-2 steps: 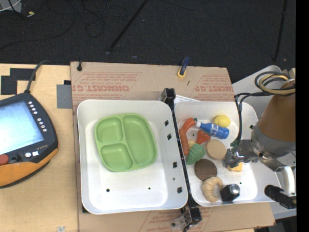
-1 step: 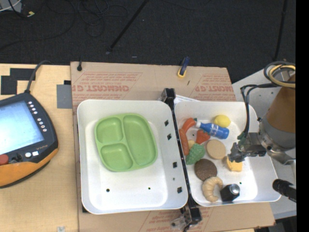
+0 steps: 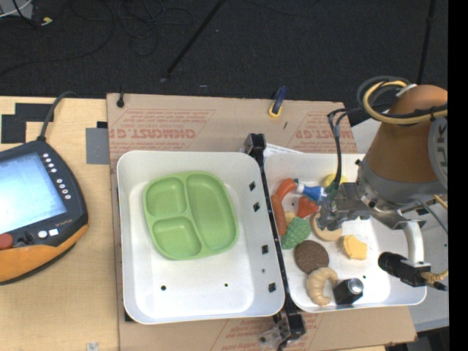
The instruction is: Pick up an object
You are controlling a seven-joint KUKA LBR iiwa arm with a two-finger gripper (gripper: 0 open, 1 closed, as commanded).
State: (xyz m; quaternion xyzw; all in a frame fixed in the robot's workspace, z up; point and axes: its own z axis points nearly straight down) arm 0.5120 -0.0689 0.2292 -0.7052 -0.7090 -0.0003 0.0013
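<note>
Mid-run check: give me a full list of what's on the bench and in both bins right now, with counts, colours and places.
bins: 2, white, side by side
divided tray: 1, green, left bin
croissant: 1, tan, right bin, near edge
round cookie: 1, dark brown, right bin
leafy piece: 1, green, right bin
orange piece: 1, right bin, far left
cheese wedge: 1, yellow, right bin
black cylinder: 1, right bin, near edge
pendant: 1, grey-orange, bench left
gripper: 1, dark, over right bin
arm: 1, grey-orange, from right

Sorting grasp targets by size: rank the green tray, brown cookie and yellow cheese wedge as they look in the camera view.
1. Green three-compartment plastic tray, clearly largest.
2. Round dark brown cookie.
3. Yellow cheese wedge, somewhat smaller than the cookie.
</note>
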